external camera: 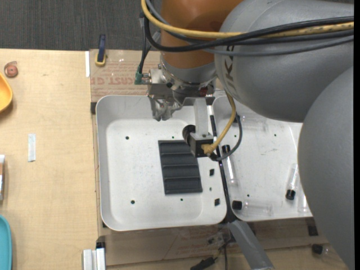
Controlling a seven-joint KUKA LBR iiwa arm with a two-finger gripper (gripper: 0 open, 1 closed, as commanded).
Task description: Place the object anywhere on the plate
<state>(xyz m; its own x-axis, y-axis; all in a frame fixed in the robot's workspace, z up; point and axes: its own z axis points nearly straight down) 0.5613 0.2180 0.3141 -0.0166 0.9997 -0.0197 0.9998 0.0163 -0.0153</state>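
Note:
A black ribbed rectangular plate (pixel 181 167) lies flat near the middle of the left white bin (pixel 112 151). My gripper (pixel 161 112) hangs over the far part of that bin, just beyond the plate's far left corner and apart from it. Nothing shows in the gripper. A clear tube with a black end (pixel 291 184) lies in the right bin (pixel 270 151) near its right wall. The arm's grey and orange body covers the far side of both bins.
A small black piece (pixel 237 205) sits at the right bin's near left corner. On the wooden bench to the left are an orange dish (pixel 3 94), a small white strip (pixel 31 148) and a teal thing (pixel 3 243). A blue clamp (pixel 102 48) stands behind the left bin.

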